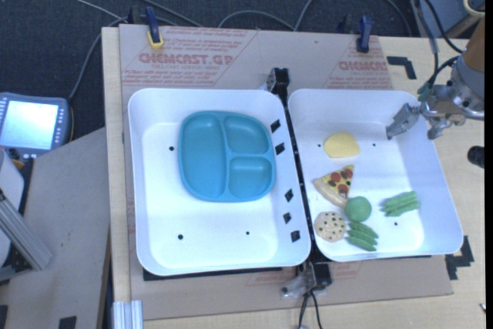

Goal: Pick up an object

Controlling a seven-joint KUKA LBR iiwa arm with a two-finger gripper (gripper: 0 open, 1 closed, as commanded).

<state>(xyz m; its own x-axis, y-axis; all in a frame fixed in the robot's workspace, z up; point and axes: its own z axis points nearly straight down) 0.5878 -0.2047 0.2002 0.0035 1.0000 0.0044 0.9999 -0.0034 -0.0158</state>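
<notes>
gripper spread wide, empty, over right bin far-right corner | nearest target: yellow piece | centre above it, descend straight, avoid pizza

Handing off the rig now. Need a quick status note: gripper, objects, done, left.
Gripper: open, nothing between its fingers, over the right bin's far right corner.
Right bin: yellow piece, pizza slice, green ball, cookie, two green pods.
Left bin: blue divided plate.
Done: nothing picked.
Left: descend, grasp one item, lift.
</notes>
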